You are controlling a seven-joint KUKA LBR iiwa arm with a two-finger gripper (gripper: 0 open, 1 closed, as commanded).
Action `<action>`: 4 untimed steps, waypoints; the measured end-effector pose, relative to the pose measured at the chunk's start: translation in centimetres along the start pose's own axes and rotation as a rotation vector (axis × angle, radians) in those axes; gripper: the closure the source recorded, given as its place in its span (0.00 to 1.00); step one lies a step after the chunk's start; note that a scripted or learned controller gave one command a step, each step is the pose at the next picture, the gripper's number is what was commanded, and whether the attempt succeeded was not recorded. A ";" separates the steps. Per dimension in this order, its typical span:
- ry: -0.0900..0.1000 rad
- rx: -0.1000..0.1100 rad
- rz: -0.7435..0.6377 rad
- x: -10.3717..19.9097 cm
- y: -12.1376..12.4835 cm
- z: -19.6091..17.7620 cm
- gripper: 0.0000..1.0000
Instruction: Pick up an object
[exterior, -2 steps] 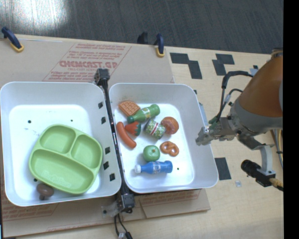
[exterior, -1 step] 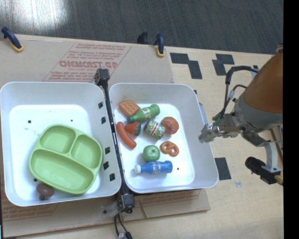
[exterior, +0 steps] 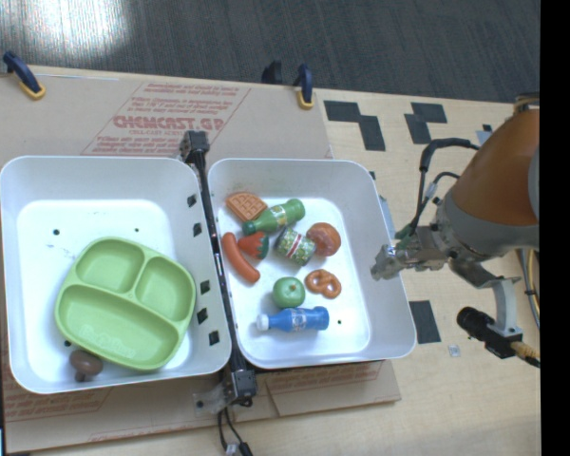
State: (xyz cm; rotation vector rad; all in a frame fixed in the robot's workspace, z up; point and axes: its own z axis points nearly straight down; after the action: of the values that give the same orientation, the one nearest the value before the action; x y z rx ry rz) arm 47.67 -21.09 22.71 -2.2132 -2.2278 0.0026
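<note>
1. Nearest the camera, the grey arm with its orange band (exterior: 508,164) is reaching in from the right, and its hand (exterior: 388,262) is hovering just outside the right wall of the right bin (exterior: 391,297).
2. How far the hand is standing open I cannot tell; it is too small and dark against the bin wall. Nothing is showing in its grip.
3. Candidates for picking are all lying in the right bin: a blue bottle (exterior: 294,321) on its side near the front, a green apple (exterior: 288,292) just behind it, a pretzel (exterior: 323,282) beside the apple, a green bottle (exterior: 275,217) lying tilted towards the back, a waffle (exterior: 245,205) at the back left, and a red sausage (exterior: 239,257) along the left wall.
4. Sitting in the left bin (exterior: 19,188) is a green divided plate (exterior: 123,302), with a small brown object (exterior: 85,364) at the front corner, touching or just beside the plate.
5. Judging by this, the approach step is in hand: the hand is not yet over any object.
6. Next, it is needing to travel left over the bin wall, settle above one item, and descend with the jaws straddling it. The pretzel and the blue bottle are lying closest; the bottle, being apart from its neighbours, is looking like the easier target.
</note>
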 end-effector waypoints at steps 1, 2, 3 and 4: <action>-0.002 -0.005 0.001 -0.1 0.1 -3.0 1.00; 0.000 0.000 0.000 0.0 0.0 0.0 1.00; -0.001 -0.005 0.001 1.0 0.1 -2.8 1.00; 0.000 0.001 0.000 0.0 0.0 0.1 1.00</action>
State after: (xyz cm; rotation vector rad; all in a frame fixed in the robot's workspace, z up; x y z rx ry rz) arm 47.65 -21.11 22.65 -2.2130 -2.2277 0.0035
